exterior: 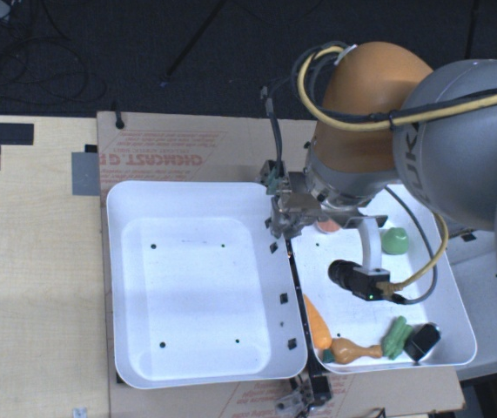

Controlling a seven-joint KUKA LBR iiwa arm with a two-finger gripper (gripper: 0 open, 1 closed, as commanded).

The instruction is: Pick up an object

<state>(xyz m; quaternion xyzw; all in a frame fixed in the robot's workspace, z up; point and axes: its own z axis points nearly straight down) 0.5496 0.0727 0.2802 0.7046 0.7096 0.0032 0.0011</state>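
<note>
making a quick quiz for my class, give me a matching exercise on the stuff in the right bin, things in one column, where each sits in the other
Things:
1. green ball
2. orange carrot
3. black block
4. green pod

Places:
A. near-right corner of the bin
B. along the divider between the bins
C. far side, by the right wall
D. near wall, just left of the black block

Pairs: 1-C, 2-B, 3-A, 4-D
</note>
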